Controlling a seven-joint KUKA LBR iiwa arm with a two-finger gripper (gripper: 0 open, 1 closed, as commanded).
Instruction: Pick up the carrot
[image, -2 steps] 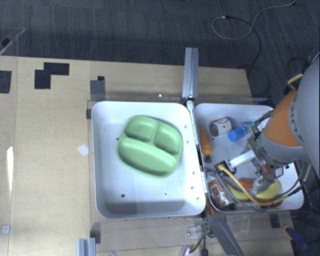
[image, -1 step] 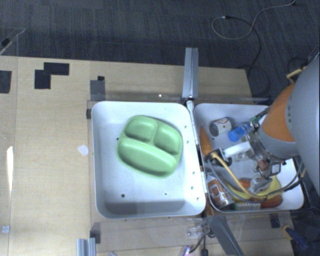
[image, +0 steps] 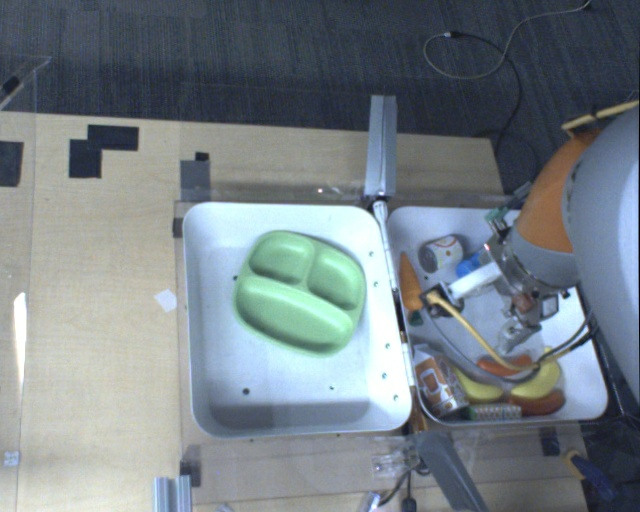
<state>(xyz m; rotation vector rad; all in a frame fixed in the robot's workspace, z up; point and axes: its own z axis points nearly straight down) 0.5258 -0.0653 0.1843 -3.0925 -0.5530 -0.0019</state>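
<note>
The carrot (image: 409, 284) is a slim orange piece lying lengthwise against the left wall of the right bin (image: 598, 400). My gripper (image: 519, 328) hangs over the middle right of that bin, to the right of the carrot and apart from it. It points down towards a yellow banana (image: 532, 383). The grey arm with its orange band (image: 552, 212) covers the bin's right side. I see nothing held in the gripper.
The right bin also holds a small grey can (image: 440, 252), a blue piece (image: 469, 267), a brown packet (image: 439, 384) and a red item (image: 538, 404) by the front wall. A yellow cable loops across its floor. The left bin (image: 210, 390) bears a green divided plate (image: 299, 290).
</note>
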